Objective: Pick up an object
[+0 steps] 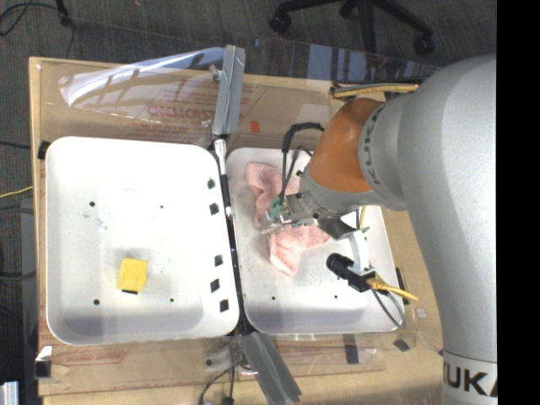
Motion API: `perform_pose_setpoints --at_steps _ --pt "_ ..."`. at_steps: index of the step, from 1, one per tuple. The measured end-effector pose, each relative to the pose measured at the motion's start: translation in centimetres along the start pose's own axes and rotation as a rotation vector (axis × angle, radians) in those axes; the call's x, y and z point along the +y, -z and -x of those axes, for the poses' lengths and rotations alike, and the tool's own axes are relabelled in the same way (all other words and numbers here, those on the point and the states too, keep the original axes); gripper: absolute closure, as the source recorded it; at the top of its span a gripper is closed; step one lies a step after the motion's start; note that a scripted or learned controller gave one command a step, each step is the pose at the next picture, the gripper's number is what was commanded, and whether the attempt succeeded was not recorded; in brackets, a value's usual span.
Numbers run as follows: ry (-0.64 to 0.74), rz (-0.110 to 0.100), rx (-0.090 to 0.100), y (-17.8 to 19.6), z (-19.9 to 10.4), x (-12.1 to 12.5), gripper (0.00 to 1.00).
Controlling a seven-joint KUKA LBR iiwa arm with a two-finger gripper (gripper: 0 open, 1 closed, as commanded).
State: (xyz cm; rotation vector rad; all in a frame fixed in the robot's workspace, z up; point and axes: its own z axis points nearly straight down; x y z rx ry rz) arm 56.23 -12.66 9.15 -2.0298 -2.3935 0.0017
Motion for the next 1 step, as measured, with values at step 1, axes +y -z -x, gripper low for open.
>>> perform_pose_setpoints --at_steps 1 --pt "-0.142 0.001 -0.001 10.09 -4.52 10.30 1.00"
